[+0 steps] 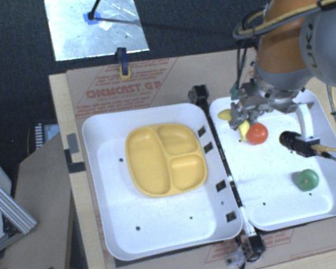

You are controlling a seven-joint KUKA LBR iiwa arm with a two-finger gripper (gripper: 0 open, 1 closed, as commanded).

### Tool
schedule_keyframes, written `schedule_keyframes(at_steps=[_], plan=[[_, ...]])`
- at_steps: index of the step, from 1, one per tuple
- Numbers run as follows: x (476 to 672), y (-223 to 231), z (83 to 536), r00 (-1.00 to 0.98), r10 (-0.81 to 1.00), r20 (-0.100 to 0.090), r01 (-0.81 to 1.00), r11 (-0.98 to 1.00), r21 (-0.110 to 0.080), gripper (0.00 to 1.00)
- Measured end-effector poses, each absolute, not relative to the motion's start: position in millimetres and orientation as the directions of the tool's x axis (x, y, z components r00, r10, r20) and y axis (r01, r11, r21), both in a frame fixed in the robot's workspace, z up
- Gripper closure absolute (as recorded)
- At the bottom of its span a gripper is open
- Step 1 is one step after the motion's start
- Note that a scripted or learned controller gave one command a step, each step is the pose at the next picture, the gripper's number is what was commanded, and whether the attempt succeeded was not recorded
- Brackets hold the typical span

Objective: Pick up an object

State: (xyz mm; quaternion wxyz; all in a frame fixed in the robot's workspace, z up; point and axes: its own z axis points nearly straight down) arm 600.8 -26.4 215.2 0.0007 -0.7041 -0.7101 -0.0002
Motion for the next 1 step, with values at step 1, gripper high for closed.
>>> schedule_keyframes(at_steps=[1], plan=[[597.1,36.0,223.1,-0.010,1.000,0.001,1.000,0.010,0.001,1.00]])
